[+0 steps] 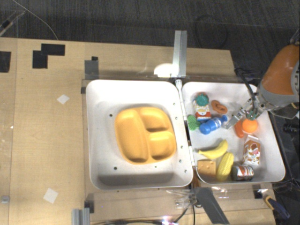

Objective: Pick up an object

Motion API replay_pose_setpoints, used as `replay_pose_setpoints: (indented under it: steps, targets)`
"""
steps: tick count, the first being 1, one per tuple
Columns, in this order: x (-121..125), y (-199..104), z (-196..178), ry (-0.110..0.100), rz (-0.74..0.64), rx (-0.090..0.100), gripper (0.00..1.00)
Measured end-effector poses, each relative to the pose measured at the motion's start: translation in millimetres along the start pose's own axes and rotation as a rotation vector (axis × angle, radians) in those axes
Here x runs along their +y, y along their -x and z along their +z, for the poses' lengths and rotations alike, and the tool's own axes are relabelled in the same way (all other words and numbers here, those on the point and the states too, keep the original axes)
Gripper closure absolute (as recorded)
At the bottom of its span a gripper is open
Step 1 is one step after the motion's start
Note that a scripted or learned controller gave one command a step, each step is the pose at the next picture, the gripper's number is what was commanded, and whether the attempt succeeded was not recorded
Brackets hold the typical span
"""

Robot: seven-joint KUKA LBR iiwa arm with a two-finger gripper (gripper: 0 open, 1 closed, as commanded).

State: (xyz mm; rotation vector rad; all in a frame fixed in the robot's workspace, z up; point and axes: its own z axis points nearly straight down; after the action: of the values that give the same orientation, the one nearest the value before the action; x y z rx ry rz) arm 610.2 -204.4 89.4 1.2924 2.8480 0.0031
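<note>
While the arm (280, 76) reaches in from the right, its gripper (244, 114) hangs low over the right bin (277, 159), just beside an orange ball-like toy (250, 125) and near the cap end of a blue bottle (213, 124). Whether its fingers are open or closed cannot be told; they are small and blurred against the white floor, and nothing shows clearly between them.

That right bin is crowded. Near its upper left stands a teal-topped figure (202, 106) with a red and white body, and beside it lies a brown oval piece (219, 107). A green toy (192, 122) sits against the left wall, touching the bottle's side. Lower down a yellow banana (214, 150) lies across the middle, with a tan block (206, 167) and a yellow corn cob (226, 166) just below it. A red and white carton (252, 153) stands near the right wall, and a small can (243, 172) lies on its side at the bottom edge.

Beside it, the left bin (101, 125) holds a yellow divided tray (144, 134), set roughly in the middle. Both bins rest side by side on the pale wooden surface (42, 139).
</note>
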Motion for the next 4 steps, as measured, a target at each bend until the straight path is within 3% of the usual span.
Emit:
replay_pose_setpoints:
  steps: [1, 2, 3, 4]
  targets:
    - [47, 31, 1, -0.013, 0.246, 0.015, 0.00]
    - [22, 21, -112, 0.004, 0.107, -0.006, 0.00]
    - [32, -31, 0, -0.001, 0.321, 0.002, 0.00]
    - [30, 10, 2, -0.004, 0.349, 0.004, 0.00]
